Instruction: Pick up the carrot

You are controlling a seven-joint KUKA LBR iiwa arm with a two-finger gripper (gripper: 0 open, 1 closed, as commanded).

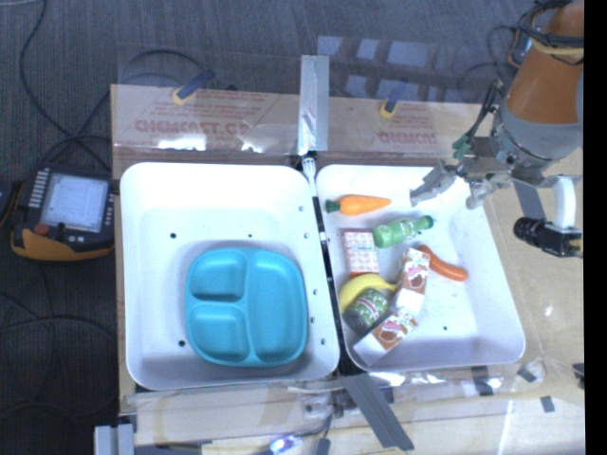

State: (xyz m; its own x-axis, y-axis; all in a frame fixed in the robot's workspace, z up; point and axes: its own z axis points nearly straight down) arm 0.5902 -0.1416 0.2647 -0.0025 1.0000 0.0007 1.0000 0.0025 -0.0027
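Now my claw (453,186) — spread, holding nothing — should drop squarely over the carrot (363,204), fingers straddling its middle.

A dark grey ribbed carpet (237,17) covers the floor from nine o'clock round to one o'clock, with thin cables (57,150) looping across it. At nine o'clock a handheld control pendant (64,214) with a lit screen and orange-edged casing lies on the carpet. The bench (560,339) shows a pale wood top at four o'clock, and flattened brown cardboard (228,121) with red lettering lies along twelve o'clock, crossed by a strip of grey tape (313,102).
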